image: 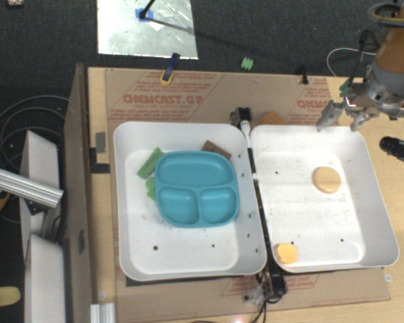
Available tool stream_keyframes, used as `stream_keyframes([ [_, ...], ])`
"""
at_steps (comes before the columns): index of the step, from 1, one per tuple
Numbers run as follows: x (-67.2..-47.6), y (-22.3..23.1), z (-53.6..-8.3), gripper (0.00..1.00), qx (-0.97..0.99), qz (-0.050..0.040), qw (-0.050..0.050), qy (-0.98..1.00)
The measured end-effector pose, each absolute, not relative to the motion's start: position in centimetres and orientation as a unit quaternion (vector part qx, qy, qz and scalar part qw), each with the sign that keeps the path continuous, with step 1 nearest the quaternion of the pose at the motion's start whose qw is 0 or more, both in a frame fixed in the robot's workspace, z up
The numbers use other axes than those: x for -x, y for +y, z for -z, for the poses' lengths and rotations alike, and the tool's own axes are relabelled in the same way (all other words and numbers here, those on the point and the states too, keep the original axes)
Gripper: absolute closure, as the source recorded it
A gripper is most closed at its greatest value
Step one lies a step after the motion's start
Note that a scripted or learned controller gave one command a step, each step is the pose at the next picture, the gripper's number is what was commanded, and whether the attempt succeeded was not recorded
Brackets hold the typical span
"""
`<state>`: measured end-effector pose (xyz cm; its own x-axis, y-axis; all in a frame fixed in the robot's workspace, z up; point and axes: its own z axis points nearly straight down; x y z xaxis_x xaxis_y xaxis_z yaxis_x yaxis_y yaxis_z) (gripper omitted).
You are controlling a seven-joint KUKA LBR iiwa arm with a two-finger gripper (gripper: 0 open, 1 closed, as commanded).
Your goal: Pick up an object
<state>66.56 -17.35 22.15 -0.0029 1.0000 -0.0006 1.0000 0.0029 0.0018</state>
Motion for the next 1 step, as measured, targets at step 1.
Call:
stream_keyframes([
  [1, -64.90, -20.32, -13.53, 0.00, -0.707, 0.0016, -0.002, 0.707],
])
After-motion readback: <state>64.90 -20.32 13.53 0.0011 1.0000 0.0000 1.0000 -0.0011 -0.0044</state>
